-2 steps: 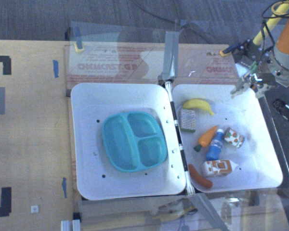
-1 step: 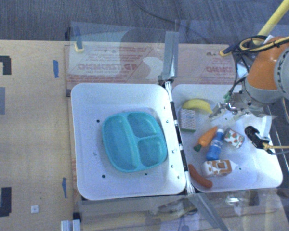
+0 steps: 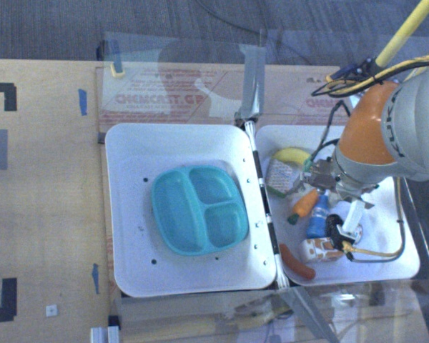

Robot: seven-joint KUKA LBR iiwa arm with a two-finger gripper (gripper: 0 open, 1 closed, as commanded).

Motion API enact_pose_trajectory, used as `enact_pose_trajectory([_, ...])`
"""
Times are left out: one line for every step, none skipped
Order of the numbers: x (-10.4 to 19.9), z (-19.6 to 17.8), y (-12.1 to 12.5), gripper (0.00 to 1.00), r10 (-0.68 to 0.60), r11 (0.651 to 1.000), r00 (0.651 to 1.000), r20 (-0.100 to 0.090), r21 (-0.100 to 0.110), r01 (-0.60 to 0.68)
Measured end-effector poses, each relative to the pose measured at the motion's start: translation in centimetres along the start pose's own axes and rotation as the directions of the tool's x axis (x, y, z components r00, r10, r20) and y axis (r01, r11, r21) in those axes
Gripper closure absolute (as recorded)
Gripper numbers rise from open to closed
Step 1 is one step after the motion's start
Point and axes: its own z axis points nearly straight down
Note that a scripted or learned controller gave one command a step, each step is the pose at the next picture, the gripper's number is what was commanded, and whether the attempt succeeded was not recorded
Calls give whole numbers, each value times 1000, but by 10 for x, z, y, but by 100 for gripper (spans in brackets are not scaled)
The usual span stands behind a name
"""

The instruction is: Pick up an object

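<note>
Hovering over the right bin (image 3: 386, 224), the gripper (image 3: 319, 183) hides whether it is wide or narrow; an orange carrot (image 3: 304, 204) lies at its 7 o'clock, a blue bottle (image 3: 318, 221) at 6.

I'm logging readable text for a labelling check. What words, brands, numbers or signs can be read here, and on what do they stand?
"KU": dark letters on the grey arm, the rest cut off at the edge.
Red print on the cardboard at the back: too blurred to read.
Label on the packet in the right bin: too small to read.
Print on the small carton: too small to read.
</note>
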Motion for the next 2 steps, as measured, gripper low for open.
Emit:
enact_pose_trajectory([0, -10, 1, 100, 3, 1000, 1000, -2, -2, -3])
enact_pose_trajectory([25, -111, 6, 100, 115, 993, 993, 1, 8, -115])
